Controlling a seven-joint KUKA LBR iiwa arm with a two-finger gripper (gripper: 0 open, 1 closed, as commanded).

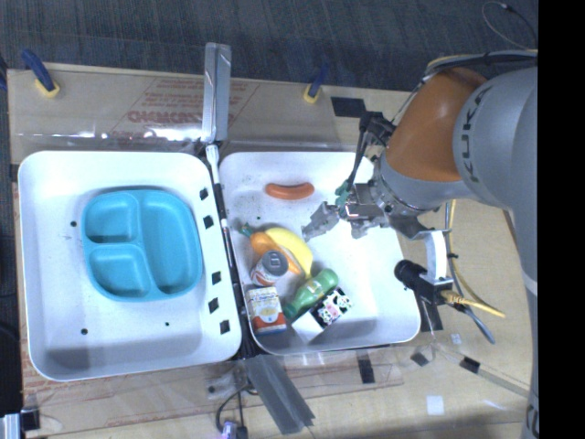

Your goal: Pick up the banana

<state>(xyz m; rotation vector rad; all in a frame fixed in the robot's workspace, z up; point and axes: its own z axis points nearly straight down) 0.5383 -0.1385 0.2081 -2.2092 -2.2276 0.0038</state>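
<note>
The yellow banana lies in the right bin, in its left half, curved over an orange fruit and a small can. My gripper hangs above the middle of the right bin, just up and to the right of the banana. Its fingers are spread open with nothing between them, and it is not touching the banana.
A sausage lies near the right bin's back wall. In front of the banana are a green bottle, a juice carton and a cow-patterned box. The left bin holds a blue divided tray.
</note>
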